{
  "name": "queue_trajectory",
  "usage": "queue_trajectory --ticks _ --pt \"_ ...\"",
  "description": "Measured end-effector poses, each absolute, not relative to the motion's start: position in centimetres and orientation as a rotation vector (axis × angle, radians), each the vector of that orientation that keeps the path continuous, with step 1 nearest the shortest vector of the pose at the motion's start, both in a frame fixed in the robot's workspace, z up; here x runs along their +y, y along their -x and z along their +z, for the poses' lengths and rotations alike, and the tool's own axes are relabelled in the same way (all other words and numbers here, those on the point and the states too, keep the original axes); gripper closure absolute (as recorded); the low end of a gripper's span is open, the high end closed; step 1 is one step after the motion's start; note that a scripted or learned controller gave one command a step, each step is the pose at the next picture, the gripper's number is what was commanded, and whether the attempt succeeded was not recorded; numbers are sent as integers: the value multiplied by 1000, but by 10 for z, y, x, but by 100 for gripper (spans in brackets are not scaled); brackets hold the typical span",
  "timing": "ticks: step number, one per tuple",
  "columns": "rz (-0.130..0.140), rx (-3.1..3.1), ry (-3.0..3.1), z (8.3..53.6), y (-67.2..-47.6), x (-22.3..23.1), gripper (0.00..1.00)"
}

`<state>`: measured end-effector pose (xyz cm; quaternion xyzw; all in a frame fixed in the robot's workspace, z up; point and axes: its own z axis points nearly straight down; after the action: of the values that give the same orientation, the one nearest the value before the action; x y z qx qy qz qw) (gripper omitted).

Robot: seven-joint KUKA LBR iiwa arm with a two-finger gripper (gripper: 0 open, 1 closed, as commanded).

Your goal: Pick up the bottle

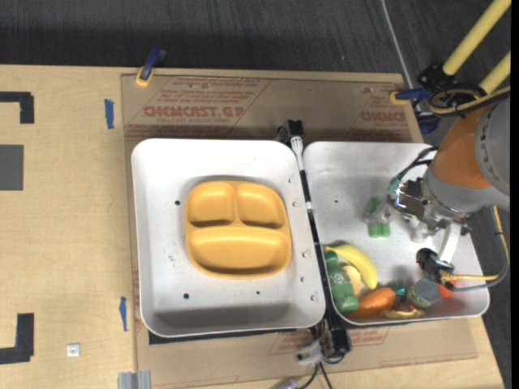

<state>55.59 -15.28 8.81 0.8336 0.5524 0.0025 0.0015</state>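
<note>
Two white bins: left bin with one yellow divided tray; right bin with one green bottle lying at its near left corner. Touching the bottle: one banana, one orange carrot. One small green block (apart, mid-bin). One gripper over the right bin; finger state cannot be told.

The grey arm enters from the right edge of the frame, with its orange band above the wrist. The tool sits at the middle right, pointing down and leftward.
</note>
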Motion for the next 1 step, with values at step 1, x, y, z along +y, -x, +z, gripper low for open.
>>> queue_trajectory --ticks 1 --pt "17 1734 -2609 101 -559 -152 100"
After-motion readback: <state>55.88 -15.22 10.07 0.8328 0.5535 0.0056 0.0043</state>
